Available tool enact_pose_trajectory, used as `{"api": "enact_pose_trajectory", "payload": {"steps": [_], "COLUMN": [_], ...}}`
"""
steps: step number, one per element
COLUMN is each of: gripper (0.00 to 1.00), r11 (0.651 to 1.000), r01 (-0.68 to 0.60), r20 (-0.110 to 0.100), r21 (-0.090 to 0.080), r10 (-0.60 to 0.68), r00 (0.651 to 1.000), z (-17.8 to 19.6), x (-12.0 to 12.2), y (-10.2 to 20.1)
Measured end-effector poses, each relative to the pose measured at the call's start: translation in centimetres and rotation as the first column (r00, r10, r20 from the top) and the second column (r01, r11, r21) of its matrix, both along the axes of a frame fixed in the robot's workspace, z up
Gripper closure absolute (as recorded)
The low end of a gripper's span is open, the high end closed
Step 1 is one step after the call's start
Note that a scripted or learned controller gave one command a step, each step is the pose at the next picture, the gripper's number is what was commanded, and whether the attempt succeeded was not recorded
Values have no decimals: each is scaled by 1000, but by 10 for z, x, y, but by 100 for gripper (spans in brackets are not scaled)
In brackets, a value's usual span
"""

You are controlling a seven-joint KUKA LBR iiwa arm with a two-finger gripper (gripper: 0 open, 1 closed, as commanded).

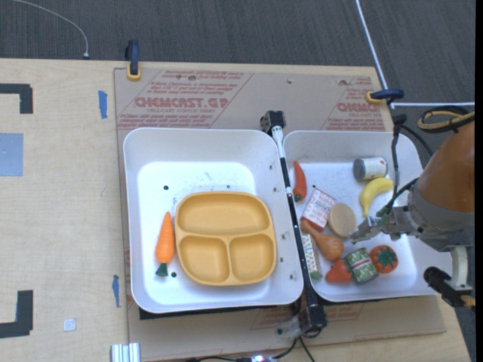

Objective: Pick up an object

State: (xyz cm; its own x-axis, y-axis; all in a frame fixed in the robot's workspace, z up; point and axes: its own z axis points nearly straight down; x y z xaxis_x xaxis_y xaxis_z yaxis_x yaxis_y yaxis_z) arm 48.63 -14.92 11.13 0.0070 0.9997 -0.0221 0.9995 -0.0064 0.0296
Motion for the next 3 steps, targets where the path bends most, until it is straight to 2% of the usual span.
{"api": "enact_pose_trajectory", "payload": {"steps": [1,2,3], "gripper": [0,100,0], "r11": [1000,1000,1000], "r01": [0,2,2], "r20": [-17,-5,-6], "r21": [10,1,1], "r10": [0,-2,-2], "r00": [1000,1000,1000], "z": [-21,-10,-10], "x": [-5,-2,-2], "y": [29,26,26]}}
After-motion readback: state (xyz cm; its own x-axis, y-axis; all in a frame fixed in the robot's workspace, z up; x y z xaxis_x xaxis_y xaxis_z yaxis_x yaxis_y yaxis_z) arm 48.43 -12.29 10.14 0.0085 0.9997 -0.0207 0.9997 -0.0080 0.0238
